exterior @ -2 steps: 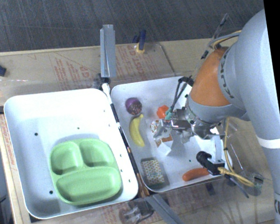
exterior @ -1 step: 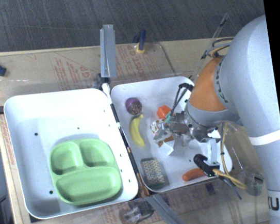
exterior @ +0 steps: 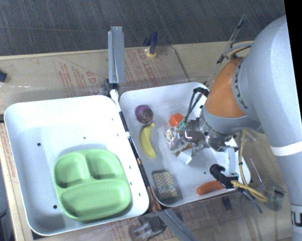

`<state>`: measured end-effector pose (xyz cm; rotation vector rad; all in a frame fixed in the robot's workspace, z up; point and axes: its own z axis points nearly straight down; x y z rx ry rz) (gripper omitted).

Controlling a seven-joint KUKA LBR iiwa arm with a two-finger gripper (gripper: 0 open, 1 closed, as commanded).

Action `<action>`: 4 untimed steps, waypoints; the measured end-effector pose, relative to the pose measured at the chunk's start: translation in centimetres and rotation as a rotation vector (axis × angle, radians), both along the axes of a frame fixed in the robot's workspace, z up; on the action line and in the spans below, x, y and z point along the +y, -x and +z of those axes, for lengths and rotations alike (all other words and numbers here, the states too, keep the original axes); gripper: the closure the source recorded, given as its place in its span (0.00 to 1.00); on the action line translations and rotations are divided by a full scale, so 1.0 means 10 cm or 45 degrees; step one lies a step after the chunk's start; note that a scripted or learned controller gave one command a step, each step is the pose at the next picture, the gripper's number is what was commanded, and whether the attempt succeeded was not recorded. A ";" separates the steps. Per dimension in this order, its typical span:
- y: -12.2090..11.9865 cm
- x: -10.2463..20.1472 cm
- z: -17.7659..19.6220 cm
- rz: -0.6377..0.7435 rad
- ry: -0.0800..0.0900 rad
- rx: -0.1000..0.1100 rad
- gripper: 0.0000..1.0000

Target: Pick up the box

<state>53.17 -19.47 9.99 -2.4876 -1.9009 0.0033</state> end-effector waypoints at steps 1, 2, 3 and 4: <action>-0.17 0.53 -0.09 -0.249 0.008 -0.005 1.00; 0.51 0.48 1.21 0.063 0.007 -0.007 1.00; 0.54 0.93 1.57 -0.084 0.009 -0.008 1.00; 0.55 1.11 1.53 -0.159 0.007 -0.005 1.00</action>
